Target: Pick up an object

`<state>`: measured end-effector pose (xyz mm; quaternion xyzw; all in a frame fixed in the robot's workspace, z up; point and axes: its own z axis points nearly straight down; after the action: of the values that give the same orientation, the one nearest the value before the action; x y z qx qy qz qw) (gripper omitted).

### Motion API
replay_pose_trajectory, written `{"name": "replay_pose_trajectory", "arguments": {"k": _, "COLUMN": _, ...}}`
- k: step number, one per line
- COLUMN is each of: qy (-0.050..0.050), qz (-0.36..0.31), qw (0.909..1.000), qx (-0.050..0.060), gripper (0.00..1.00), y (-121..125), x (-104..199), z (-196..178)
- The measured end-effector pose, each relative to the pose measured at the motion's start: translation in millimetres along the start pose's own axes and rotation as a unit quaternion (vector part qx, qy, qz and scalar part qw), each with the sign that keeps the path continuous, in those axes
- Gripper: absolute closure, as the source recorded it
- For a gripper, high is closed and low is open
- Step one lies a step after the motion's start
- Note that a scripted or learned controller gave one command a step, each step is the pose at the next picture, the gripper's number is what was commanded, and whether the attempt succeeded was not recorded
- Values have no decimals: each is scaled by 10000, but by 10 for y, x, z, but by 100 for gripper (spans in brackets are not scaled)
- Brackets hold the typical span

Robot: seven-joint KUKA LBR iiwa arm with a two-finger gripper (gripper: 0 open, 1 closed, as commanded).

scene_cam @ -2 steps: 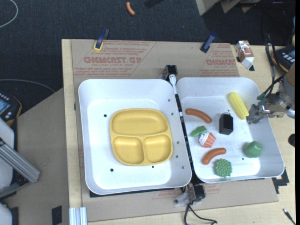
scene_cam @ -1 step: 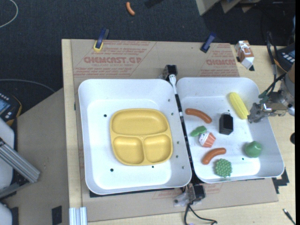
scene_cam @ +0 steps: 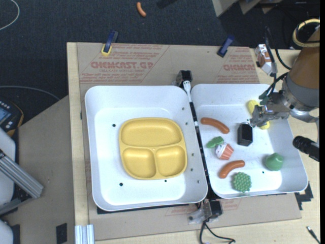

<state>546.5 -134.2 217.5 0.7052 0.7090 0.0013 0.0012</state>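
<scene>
My gripper (scene_cam: pixel 260 117) hangs over the upper right part of the right bin (scene_cam: pixel 284 182), reaching in from the right. A yellow toy (scene_cam: pixel 252 105) lies right under it and is partly hidden by it. Further left in that bin lies a brown sausage (scene_cam: pixel 215 124). Below it sit a strawberry-like toy with a green leaf (scene_cam: pixel 222 148), a second sausage (scene_cam: pixel 231 168) and a green broccoli (scene_cam: pixel 241 181). A green round fruit (scene_cam: pixel 274 161) rests near the bin's right side. Nothing is seen held.
The left bin (scene_cam: pixel 101 136) holds a yellow divided plate (scene_cam: pixel 152 147). A divider with a black clamp (scene_cam: pixel 185 78) runs between the bins. Blue clips (scene_cam: pixel 108 40) pin the cardboard at the back edge. A small orange piece (scene_cam: pixel 141 9) lies on the floor beyond.
</scene>
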Motion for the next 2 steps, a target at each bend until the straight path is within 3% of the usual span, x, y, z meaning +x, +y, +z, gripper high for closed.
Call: {"name": "replay_pose_trajectory", "arguments": {"k": 2, "qy": 3, "qz": 1, "qw": 10000, "qx": -2, "gripper": 100, "y": 523, "x": 720, "z": -3}}
